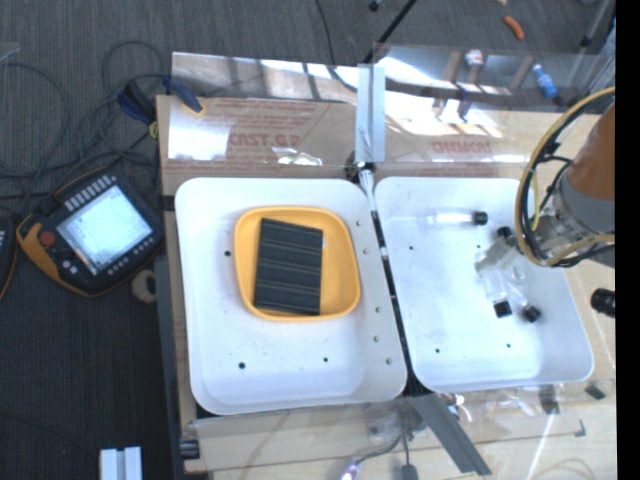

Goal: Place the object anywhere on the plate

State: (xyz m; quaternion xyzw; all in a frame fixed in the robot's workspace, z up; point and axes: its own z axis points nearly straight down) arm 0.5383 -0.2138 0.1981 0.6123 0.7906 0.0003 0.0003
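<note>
A dark ribbed rectangular block (289, 265) lies flat in the middle of the yellow plate (246, 238), which sits in the left bin (205, 348). My gripper (516, 311) hangs over the right bin (450, 353), well to the right of the plate and apart from the block. Its two dark fingertips (503, 308) stand apart with nothing between them. The grey arm with its orange band (598, 163) comes in from the right edge.
A teach pendant (92, 233) and cables lie on the floor to the left of the bench. A cardboard sheet (270, 138) and a clear panel stand behind the bins. A divider rim runs between the two bins.
</note>
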